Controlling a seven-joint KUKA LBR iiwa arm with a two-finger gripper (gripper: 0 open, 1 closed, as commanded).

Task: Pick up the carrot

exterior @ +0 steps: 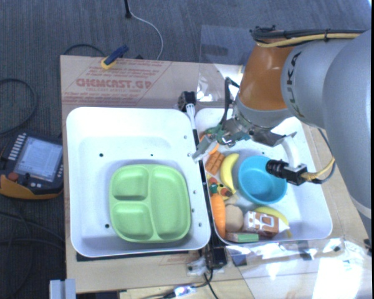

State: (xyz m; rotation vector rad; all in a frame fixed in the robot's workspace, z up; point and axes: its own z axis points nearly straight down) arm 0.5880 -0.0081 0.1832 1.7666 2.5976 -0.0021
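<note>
**A:** How many bins have you got on the worktop [112, 83], and what is in each?

**B:** You have two white bins side by side. The left bin [87, 136] carries one green divided plate [151, 203] with three compartments. The right bin [315, 220] is the crowded one.

**A:** Count the right bin for me.

**B:** You can count one blue bowl [260, 179] near the middle, one yellow banana [229, 170] curving along the bowl's left side, and a second banana [272, 213] lying below the bowl. There is one carrot [218, 212], orange, lying lengthwise against the bin's left wall, toward the near end. Just right of it sits one rounded beige item [234, 217], and next to that one small carton [262, 225]. Two smaller orange pieces [215, 161] lie above the banana; you cannot tell from here what they are.

**A:** And the arm?

**B:** Your one grey arm [324, 73] comes in from the right, orange band above the wrist. The hand [219, 137] sits over the far left part of the right bin, near the small orange pieces and well apart from the carrot. I cannot tell whether it is spread or clenched; nothing is seen between its tips.

**A:** Anything off the worktop?

**B:** One handheld pendant [30, 166] lies on the floor to the left, with cables around it.
</note>
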